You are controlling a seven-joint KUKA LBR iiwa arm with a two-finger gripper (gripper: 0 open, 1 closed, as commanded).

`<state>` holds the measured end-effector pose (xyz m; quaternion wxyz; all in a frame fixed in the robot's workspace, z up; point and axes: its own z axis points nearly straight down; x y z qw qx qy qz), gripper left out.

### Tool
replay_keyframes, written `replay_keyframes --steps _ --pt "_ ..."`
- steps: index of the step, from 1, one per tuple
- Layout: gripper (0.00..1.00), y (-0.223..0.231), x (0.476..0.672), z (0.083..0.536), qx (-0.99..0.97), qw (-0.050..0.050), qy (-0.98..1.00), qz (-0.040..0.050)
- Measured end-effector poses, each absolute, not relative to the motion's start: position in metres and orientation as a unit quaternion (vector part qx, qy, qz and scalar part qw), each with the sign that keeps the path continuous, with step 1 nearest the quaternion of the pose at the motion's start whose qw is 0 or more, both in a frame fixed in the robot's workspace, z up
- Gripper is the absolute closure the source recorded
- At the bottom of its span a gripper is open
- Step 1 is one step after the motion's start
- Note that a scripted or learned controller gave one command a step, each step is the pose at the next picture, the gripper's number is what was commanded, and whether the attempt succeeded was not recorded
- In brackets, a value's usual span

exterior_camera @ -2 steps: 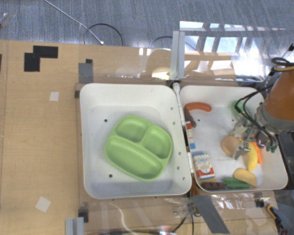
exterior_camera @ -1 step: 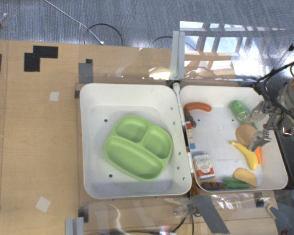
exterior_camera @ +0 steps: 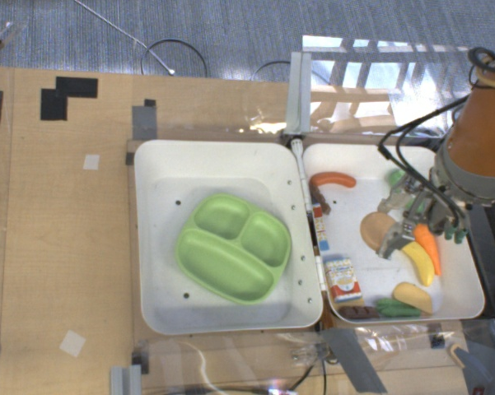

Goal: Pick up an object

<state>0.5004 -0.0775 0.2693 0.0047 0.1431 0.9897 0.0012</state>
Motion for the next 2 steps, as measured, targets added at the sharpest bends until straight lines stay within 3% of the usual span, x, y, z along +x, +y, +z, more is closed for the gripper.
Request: replay_keyframes --steps 1,2 --pt "1.0 -0.036 0.574 0.26 0.164 0.004 0.986 0.0013" --pt "1.0 -0.131 0.61 0.319 0.073 0.007 0.997 -0.0014"
